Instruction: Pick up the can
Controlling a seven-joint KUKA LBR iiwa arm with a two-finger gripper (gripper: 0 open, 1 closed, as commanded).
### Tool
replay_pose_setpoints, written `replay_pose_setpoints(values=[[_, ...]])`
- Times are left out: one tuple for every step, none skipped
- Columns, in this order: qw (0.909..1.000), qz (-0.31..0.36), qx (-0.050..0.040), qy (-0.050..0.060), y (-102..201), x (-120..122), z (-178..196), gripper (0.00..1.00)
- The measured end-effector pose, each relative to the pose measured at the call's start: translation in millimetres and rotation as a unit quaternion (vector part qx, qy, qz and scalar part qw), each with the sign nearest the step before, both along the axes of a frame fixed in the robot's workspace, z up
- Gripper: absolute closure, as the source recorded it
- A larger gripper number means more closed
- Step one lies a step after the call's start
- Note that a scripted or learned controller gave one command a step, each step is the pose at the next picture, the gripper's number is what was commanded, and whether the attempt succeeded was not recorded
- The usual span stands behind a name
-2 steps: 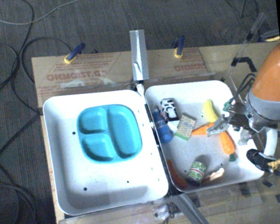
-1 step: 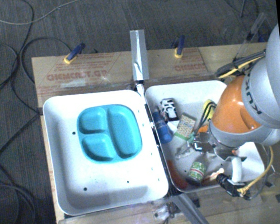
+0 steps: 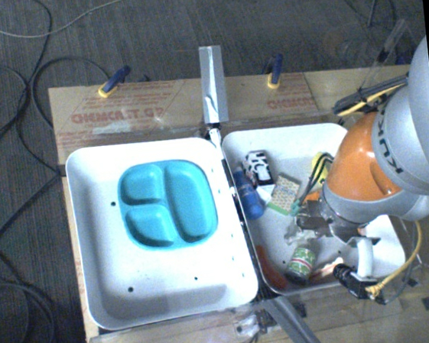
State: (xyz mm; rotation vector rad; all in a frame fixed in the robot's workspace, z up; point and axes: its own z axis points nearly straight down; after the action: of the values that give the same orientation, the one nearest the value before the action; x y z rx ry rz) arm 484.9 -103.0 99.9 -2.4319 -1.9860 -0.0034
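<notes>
While cables [image 3: 4, 83] are strewn over dark carpet [image 3: 181, 17] | can [image 3: 303, 262] is laid in right bin [image 3: 378, 252] | gripper [image 3: 310, 221] state cannot be told

A robotics lab bench, not a home or a shop.

I worked over a plywood bench top [image 3: 153, 105] stencilled with faded red lettering and held by blue and yellow clamps [image 3: 114, 81], which stood on dark carpet [image 3: 273, 6] strewn with loose black and white cables [image 3: 5, 91]. Two shallow white bins [image 3: 105, 294] sat side by side on it, split by a metal rail [image 3: 212, 82], one bearing a blue divided tray [image 3: 169, 203], the other a jumble of small test objects. My own grey arm [image 3: 415, 144], with its orange band [image 3: 360, 166] and trailing yellow wiring [image 3: 399, 273], was industrial gear set up for trials.
</notes>
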Motion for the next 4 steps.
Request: replay_pose_setpoints(values=[[1.0000, 0.000, 0.0001, 0.000, 0.0, -0.1, -0.1, 0.00], [0.9800, 0.199, -0.0011, -0.003, -23.3, 1.4, -10.6, 0.00], [0.9800, 0.199, -0.0012, -0.005, -23.0, 2.8, -1.2, 1.00], [0.9800, 0.199, -0.0013, -0.005, -23.0, 2.7, -1.3, 0.00]])
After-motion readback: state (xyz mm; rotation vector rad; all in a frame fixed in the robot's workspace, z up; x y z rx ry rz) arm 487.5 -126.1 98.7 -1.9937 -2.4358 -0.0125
